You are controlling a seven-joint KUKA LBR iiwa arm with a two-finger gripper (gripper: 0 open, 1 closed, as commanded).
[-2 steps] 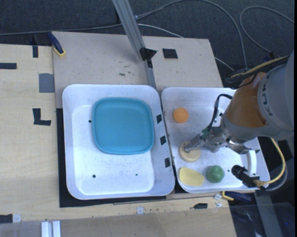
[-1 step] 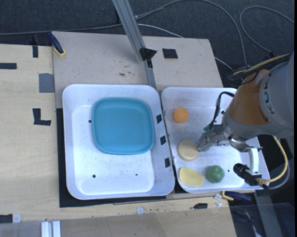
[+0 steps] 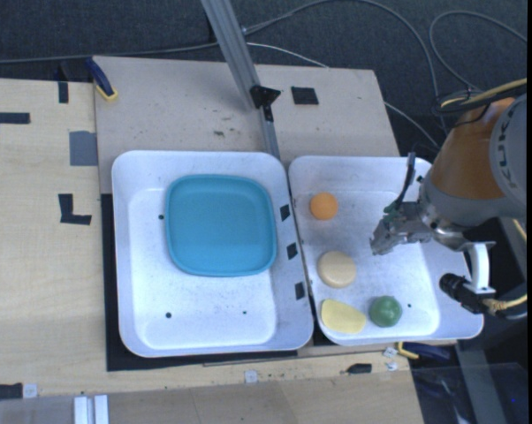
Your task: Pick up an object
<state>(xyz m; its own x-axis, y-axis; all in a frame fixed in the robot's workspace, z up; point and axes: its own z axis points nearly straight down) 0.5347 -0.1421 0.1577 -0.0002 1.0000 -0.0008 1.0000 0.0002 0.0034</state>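
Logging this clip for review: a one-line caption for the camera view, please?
Grey arm's gripper hovers over right white bin beside small orange ball; square blue plate fills left bin.

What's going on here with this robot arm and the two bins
The arm's gripper hangs over the right bin, nothing visibly in it. Below lie an orange ball, a cream round piece, a yellow piece and a green ball. A blue plate sits in the left bin.

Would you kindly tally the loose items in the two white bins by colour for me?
Blue plate: 1
Orange ball: 1
Cream round piece: 1
Yellow piece: 1
Green ball: 1
Total: 5
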